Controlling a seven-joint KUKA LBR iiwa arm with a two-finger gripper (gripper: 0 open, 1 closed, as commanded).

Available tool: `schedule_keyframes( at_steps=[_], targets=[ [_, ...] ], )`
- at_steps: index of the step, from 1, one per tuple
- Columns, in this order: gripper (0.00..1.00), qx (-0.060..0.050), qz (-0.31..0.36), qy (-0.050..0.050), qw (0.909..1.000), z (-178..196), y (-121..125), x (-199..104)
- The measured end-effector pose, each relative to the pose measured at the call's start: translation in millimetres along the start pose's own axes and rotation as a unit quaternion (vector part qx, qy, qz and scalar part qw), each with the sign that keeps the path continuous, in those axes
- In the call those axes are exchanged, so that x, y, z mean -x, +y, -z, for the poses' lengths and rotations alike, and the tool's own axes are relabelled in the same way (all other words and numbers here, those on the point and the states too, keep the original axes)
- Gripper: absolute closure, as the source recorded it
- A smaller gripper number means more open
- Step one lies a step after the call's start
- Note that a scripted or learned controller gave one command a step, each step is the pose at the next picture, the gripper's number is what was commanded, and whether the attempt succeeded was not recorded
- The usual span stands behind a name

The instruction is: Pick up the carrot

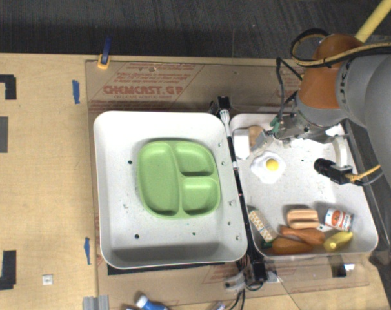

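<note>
The carrot, a long orange piece, lies near the front of the right bin, just below a hot dog. My gripper hangs over the far left corner of that bin, well away from the carrot, above a fried egg and next to a pale piece of bread. Nothing shows held in it.
Around the carrot lie a brown item, a yellow fruit, a small red-labelled can and a speckled bar. The left bin holds a green divided plate. The bins' shared wall runs between them.
</note>
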State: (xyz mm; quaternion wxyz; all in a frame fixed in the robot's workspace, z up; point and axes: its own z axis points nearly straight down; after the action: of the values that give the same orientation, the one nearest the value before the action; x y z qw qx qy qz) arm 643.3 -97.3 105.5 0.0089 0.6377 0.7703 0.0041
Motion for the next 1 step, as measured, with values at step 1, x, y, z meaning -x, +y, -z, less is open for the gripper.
schedule_keyframes(
  at_steps=[1],
  targets=[
    [0.00,-0.004,-0.004,0.002,1.0000,-15.7,-45.8,-6.1]
  ],
)
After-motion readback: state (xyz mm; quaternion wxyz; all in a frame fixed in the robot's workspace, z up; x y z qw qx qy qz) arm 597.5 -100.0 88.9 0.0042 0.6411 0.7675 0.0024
